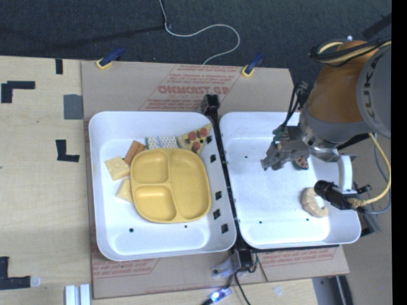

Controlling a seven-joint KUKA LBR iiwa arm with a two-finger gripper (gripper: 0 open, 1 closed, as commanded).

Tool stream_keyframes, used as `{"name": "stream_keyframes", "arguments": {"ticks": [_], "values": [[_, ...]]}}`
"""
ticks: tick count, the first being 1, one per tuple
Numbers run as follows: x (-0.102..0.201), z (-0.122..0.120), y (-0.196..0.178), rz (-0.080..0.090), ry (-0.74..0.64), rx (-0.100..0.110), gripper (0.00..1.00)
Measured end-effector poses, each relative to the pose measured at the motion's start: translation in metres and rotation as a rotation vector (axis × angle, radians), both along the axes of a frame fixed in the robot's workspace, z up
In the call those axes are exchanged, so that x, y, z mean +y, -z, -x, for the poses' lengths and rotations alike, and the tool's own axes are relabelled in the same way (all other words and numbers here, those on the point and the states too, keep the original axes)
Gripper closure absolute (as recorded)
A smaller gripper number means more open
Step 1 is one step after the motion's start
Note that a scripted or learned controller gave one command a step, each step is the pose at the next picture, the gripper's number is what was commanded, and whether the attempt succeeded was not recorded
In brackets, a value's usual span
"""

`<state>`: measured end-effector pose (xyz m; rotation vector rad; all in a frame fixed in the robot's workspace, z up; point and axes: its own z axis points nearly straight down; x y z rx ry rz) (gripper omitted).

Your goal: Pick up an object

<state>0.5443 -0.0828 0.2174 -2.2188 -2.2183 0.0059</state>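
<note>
Gripper [275,159] hangs over the right bin [254,224], fingers a dark blur, can't tell how wide they sit or if anything's betw. them. Arm [346,100] covers the bin's 1-2 o'clock corner; small red-and-white item [301,164] peeks out just beside the wrist, mostly hidden. Pale round lumpy object [313,203] lies at approx. 4 o'clock in the bin, partly behind a black cable fitting [331,192]. Left bin [102,170]: glossy yellow divided plate [170,185], smooth plastic w/ three compartments; tan cracker-like squares [118,168] at its 9 o'clock, patterned bits [194,138] at 12-1.
</note>
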Motion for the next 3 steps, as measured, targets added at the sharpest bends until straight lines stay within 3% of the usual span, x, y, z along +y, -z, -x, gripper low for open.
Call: {"name": "stream_keyframes", "arguments": {"ticks": [1,3], "values": [[-0.002,0.06,-0.011,0.0,0.001,0.0,1.0],[0.008,0.051,0.002,0.0,-0.001,-0.003,1.0]]}}
